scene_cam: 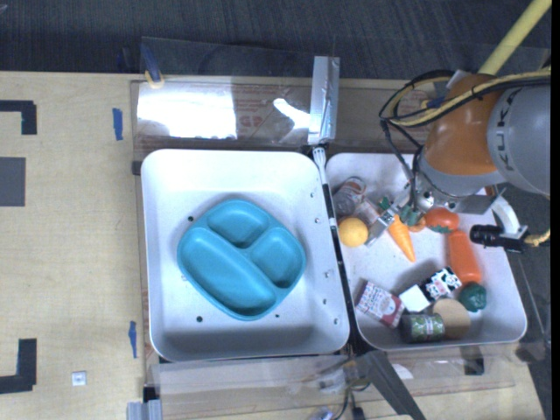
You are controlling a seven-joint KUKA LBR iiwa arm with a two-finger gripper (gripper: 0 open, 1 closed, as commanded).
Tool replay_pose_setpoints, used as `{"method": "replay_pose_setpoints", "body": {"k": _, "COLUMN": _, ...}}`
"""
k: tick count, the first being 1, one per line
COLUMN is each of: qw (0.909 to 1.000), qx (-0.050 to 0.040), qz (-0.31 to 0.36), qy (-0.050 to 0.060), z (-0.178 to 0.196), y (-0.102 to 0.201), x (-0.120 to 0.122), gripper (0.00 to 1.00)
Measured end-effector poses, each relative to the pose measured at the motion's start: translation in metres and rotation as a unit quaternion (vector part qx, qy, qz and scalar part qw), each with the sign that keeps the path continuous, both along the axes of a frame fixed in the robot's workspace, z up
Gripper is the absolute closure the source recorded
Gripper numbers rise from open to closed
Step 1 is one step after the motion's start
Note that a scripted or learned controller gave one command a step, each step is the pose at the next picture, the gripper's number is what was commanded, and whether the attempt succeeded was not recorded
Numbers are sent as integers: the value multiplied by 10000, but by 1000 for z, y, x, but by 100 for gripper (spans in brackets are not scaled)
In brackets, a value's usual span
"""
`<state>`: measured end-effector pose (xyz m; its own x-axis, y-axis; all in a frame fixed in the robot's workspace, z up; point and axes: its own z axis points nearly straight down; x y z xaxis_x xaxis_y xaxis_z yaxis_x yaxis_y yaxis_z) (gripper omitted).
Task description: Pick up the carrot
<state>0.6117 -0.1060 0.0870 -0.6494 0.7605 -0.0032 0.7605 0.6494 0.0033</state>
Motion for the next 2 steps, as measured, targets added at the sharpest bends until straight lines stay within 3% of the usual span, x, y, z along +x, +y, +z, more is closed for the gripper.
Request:
{"method": "replay_pose_setpoints", "body": {"k": 1, "qw": 10000, "qx": -9, "qz": -25, "qy": -35, "z": 12, "y": -3, "x": 2, "gripper": 100}}
{"method": "replay_pose_setpoints", "body": {"k": 2, "qw": 9980, "qx": -13, "qz": 631, "qy": -56, "z": 125, "y": 19, "x": 16, "gripper": 100}}
